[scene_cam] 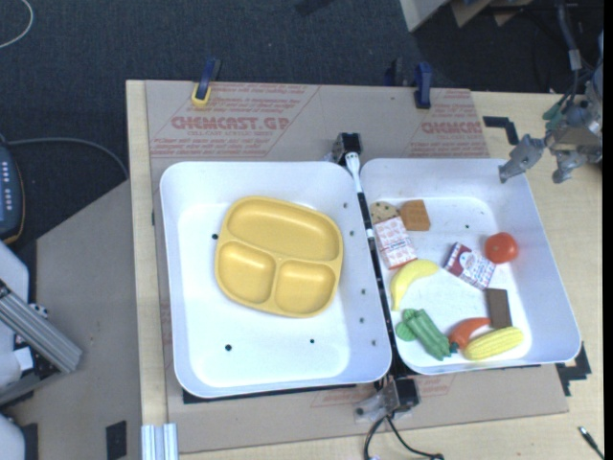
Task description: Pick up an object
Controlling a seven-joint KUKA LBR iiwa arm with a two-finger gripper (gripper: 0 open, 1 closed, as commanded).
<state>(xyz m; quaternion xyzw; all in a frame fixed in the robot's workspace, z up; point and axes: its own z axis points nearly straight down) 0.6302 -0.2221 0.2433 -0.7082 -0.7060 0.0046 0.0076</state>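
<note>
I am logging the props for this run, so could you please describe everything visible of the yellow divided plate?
The yellow divided plate looks like smooth moulded plastic, rounded in outline, with three compartments: one long one along its far side and two smaller ones nearer the camera. All three hold nothing. It lies flat and right way up, turned slightly askew, in the left bin, resting on the bin's floor and apart from its walls.

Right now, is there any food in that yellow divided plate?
No, it holds nothing. The yellow plate lies flat in the left bin with all three compartments bare; the toy foods, like the banana, lie in the right bin.
</note>
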